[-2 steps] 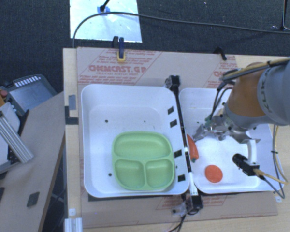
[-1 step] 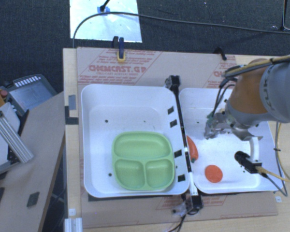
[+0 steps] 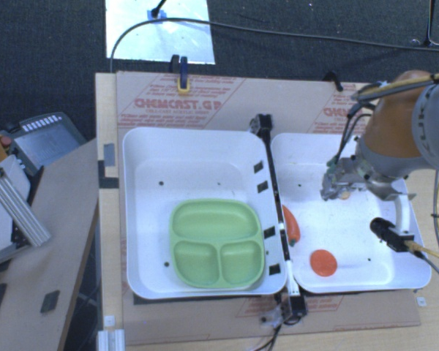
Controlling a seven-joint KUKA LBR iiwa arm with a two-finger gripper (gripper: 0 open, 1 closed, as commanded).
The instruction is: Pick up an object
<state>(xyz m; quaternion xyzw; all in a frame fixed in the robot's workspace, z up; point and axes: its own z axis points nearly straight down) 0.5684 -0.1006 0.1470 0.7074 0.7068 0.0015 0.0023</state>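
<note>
Camera view: the gripper hangs low over the upper middle of the right bin, with the arm reaching in from the right. Nothing is visibly in it. Open or closed, cannot tell, since the wrist hardware blocks the tip.

Both likely pick targets sit below the gripper in frame. A flat orange disc lies on the bin floor, well apart from the gripper toward the near wall. It is out in the open, so the easier target by my read. A red-orange piece sits down-left of the gripper, tight against the divider wall. That leaves little room on that side, so it looks awkward to grab.

Far left of the gripper, in the left bin, a green divided plate lies flat, probably too wide to grasp.

The red-orange piece is partly cut off by the wall rim, shape unclear. Whether the gripper touches the bin floor is unclear too.
</note>
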